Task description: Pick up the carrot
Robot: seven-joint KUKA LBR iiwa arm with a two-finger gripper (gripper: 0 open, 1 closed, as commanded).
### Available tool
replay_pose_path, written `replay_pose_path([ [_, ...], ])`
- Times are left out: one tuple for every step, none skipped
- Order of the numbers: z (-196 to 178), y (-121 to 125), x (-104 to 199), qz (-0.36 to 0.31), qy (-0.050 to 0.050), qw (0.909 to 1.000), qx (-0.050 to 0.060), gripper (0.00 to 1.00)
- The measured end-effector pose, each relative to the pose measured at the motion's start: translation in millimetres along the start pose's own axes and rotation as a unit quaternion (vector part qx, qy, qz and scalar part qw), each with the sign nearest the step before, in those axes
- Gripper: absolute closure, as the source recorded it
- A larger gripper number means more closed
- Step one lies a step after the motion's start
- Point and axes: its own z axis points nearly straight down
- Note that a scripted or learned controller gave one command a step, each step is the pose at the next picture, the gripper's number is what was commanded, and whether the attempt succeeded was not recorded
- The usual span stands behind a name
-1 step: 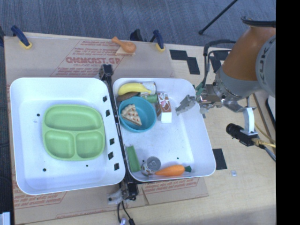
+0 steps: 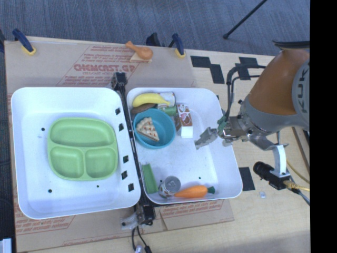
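The carrot, orange with a green stem end, lies along the front edge of the right bin. It points left to right, with a round tin lid just to its left. My gripper hangs over the right side of that bin, well above and behind the carrot. Nothing shows between its fingers.
The right bin also holds a banana, a blue bowl with a waffle-like slice, a small carton, a green stick and a tin lid. A green divided plate sits in the left bin.
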Motion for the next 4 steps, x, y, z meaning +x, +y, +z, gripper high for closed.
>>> replay_pose_path([
  [3, -17, 29, -0.143, 0.001, 0.9898, 0.0, 0.0],
  [18, -16, 37, -0.378, -0.001, 0.9257, -0.002, 0.0],
  [50, -14, 101, -0.274, 0.0, 0.9617, -0.001, 0.0],
  [49, 53, 146, -0.261, -0.002, 0.9652, -0.002, 0.0],
])
